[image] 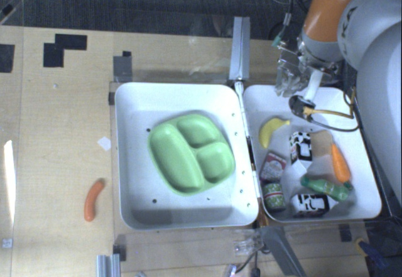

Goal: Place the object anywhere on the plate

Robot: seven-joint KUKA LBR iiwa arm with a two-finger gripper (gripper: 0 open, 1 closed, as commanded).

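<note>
The robot's hand (294, 80), a pale translucent two-finger part under the grey wrist with the orange band, hangs over the far left corner of the right shallow white bin (367, 203). Whether it is open or closed cannot be told from this view, and nothing can be seen gripped in it.

Just below and slightly left of the hand lies a yellow banana-shaped toy (271, 129), its long axis running from upper right to lower left. Nearer the viewer in the same bin sit a black-and-white patterned block (301, 146), an orange carrot-shaped toy (340, 164) lying roughly along the bin's depth, a green bottle (326, 187) lying on its side across the bin, and two small cans (272, 180) by the left wall.

The light green plate (190, 153), rounded and split into three compartments, rests tilted in the middle of the left shallow white bin (132, 206), well apart from the hand.

On the wooden worktop (56, 162), left of both bins, lies an orange sausage-shaped toy (93, 200), almost upright in the view.
</note>
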